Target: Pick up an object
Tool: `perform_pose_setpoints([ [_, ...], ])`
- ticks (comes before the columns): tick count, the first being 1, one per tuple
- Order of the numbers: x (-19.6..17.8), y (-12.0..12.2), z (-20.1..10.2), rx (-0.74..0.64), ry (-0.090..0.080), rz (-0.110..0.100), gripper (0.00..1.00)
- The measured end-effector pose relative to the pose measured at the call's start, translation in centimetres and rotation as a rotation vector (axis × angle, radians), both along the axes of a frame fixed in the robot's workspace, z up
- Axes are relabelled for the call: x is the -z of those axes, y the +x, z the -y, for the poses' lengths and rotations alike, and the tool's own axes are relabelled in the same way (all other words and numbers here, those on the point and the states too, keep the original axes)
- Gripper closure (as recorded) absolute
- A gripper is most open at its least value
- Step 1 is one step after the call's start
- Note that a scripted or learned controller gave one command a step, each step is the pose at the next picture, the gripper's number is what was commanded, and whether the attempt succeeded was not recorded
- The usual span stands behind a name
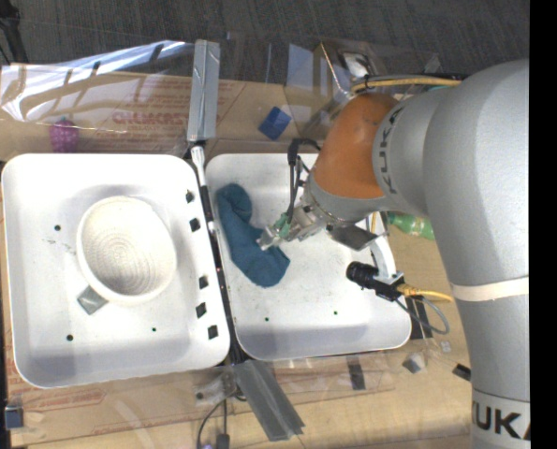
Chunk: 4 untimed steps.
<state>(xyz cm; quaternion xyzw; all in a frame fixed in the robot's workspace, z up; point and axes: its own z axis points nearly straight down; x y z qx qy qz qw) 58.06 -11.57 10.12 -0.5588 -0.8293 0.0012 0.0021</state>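
The limp blue cloth sock (248, 237) lies at the nine o'clock side of the right white bin (390, 330), close to the wall shared with the left bin (35, 335). The gripper (276, 234) sits at the sock's three o'clock edge; how far it is open I cannot tell. Soft fabric could slip free if pinched thinly. Open floor lies toward five o'clock; a white ribbed bowl (125, 248) sits in the left bin

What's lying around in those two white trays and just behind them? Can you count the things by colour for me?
White: 1, the round bowl in the left tray
Blue: 2, the cloth in the right tray and a small block behind it
Purple: 1, a small object behind the left tray
Total: 4
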Motion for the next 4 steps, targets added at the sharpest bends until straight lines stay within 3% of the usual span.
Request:
perform_pose_setpoints([
  [1, -9.2, 5.5, -8.1, -0.027, 0.001, 0.005, 1.0],
  [2, -9.1, 5.5, -8.0, -0.027, 0.0, 0.005, 0.0],
  [3, -9.1, 5.8, -3.3, 0.088, -0.002, 0.006, 0.0],
  [4, 0.6, 5.5, 0.4, 0.223, -0.001, 0.0, 0.0],
])
